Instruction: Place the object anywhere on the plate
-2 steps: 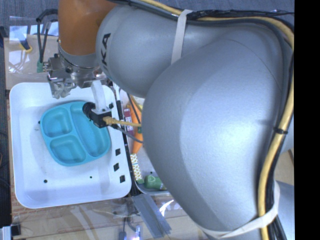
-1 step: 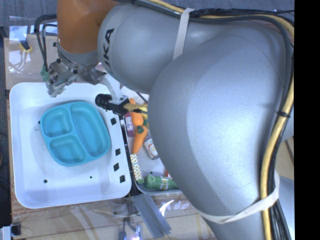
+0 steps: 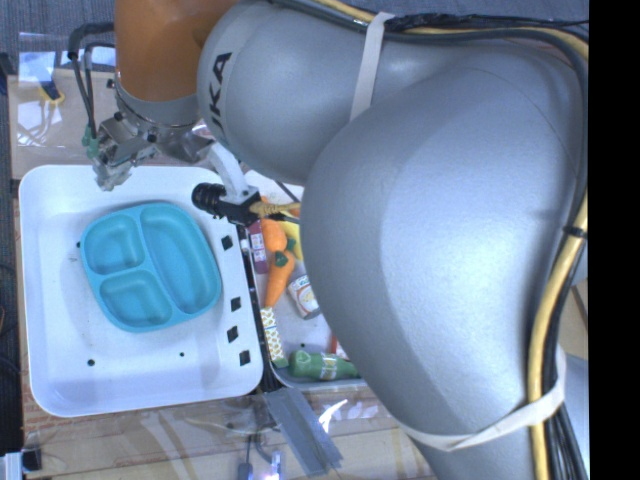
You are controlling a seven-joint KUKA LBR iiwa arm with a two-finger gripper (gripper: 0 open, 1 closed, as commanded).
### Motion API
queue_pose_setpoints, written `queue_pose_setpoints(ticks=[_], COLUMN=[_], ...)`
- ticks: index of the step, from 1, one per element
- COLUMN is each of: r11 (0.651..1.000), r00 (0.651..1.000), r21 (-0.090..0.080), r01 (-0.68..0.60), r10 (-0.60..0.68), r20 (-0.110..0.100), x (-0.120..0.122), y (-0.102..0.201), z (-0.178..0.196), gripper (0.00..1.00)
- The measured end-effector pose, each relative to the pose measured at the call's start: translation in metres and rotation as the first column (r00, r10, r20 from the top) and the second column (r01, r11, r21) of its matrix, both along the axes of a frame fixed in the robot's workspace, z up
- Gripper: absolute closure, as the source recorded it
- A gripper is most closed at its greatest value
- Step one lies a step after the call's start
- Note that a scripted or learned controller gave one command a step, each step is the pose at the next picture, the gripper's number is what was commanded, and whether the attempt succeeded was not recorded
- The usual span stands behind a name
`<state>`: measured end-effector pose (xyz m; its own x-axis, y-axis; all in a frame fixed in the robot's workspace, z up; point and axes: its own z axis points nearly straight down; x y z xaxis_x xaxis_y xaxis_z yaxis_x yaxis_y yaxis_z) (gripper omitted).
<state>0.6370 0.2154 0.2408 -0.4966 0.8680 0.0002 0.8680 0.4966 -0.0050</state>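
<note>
View from above, as I am watching it remotely. The grey arm is reaching in from the right and is covering most of the right bin. Its orange band is sitting over the far edge of the worktop.

The fingers are hanging over the far left corner of the left bin, just inside its far wall. I cannot tell whether they are standing wide or narrow, as the tips are showing as one small grey mass. I am seeing nothing between them.

The blue divided plate is lying flat in the left bin, nearer its far left corner than its near edge. Its far rim is lying just beside the fingers but is not touching them. All three of its compartments are showing bare blue.

The loose things are lying in the right bin, in the strip along its left wall that the arm is leaving in sight:
- an orange carrot;
- a yellow piece just beyond the carrot;
- a small white bottle beside the carrot;
- a green item by the near edge.

All four are lying across the dividing walls from the fingers and well apart from them. I cannot tell which one is the task's object.
</note>
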Motion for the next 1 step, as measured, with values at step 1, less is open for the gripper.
queue_pose_setpoints(ticks=[1], r11=[1.0], r00=[1.0], r21=[0.0], r01=[-0.003], r10=[0.003], r20=[-0.001], x=[0.0002], y=[0.0005], z=[0.0093], gripper=[1.0])
